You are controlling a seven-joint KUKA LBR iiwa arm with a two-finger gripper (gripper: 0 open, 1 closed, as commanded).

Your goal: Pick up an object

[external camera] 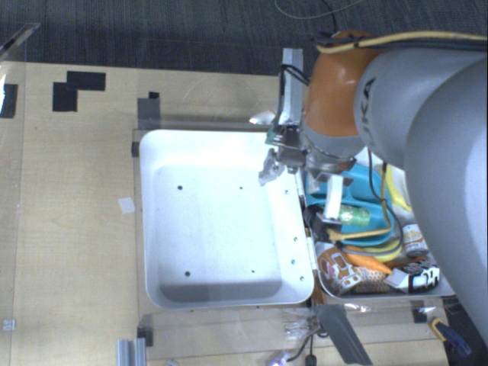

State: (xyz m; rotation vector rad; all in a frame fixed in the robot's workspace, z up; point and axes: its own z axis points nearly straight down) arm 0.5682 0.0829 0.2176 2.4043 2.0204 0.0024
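Pincer (268, 170) sits over the right rim of the left bin (213, 219), near its far corner. Fingers small and blurred; opening cannot be told, and nothing is seen between them. Objects lie heaped in the right bin (366, 290): blue item (358, 185), orange item (366, 263), yellow strips (381, 235), partly under the arm (412, 105).

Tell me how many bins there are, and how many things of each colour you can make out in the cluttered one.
White bins: 2, left bin and right bin
Blue thing: 1
Green thing: 1
Orange thing: 1
Black-and-white thing: 1
Total: 6. The arm hides part of the right bin, so more may lie beneath.
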